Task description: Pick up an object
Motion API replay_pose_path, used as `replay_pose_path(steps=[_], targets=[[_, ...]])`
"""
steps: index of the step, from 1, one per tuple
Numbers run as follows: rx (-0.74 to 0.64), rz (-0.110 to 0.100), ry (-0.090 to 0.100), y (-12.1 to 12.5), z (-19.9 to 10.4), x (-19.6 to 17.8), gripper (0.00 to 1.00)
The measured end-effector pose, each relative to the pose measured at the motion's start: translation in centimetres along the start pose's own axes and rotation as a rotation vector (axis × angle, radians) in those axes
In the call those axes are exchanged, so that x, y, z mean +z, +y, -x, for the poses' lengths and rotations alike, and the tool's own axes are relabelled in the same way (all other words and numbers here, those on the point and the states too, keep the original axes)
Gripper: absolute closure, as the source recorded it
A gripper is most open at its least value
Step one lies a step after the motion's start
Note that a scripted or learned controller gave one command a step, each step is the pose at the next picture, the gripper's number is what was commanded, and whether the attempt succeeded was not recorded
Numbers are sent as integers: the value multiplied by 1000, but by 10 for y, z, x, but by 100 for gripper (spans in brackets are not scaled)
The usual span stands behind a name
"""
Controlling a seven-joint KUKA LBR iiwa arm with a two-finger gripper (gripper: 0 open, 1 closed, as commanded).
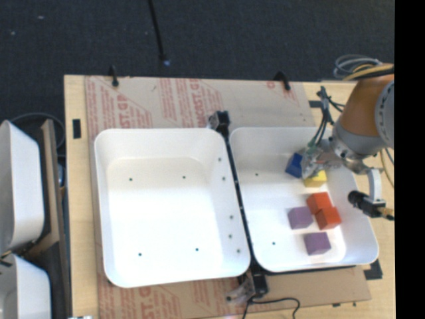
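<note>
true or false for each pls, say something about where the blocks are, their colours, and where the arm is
1. All the blocks lie in the right bin. True.
2. There are three purple blocks. False: there are two, the upper purple block and the lower purple block.
3. The orange block lies beside the upper purple block, on its right. True.
4. The gripper is over the left bin. False: it is over the right bin, by the blue block and the yellow block.
5. A green block lies between the purple ones. False: no green block is in the bins.
</note>
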State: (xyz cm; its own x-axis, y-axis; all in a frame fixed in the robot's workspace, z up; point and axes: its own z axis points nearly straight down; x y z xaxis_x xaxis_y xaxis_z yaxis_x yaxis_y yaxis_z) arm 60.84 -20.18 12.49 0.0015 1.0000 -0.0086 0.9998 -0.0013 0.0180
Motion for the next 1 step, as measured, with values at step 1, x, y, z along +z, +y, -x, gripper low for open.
replay_pose_path(steps=[1], targets=[[-73,-16,8,-3,-9,-28,100]])
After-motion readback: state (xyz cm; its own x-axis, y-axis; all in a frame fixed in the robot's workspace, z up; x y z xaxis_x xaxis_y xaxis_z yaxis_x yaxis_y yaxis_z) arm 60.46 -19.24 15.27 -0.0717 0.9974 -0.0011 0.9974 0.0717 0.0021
